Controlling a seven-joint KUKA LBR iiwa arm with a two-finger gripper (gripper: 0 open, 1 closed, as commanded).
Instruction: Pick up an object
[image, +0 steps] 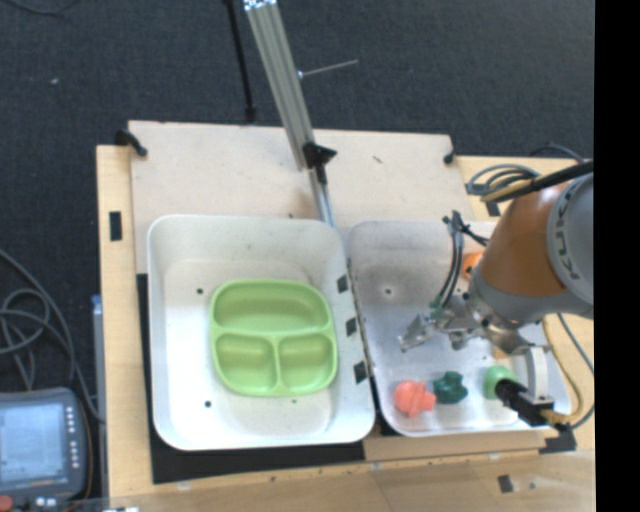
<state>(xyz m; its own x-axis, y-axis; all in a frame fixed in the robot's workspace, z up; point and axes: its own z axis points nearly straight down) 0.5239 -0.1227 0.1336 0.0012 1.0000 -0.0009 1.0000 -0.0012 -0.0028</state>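
Three small objects lie along the 6 o'clock wall of the right bin (385, 262): an orange-red lump (412, 398), a dark green piece (451, 387) beside it at 3 o'clock, and a light green ball (496, 380) further that way. The arm (530, 255) bends in from 3 o'clock, its gripper (438, 330) low above them, at 12 o'clock of them. Finger state: cannot tell. A green divided plate (272, 336) sits in the left bin (180, 300).
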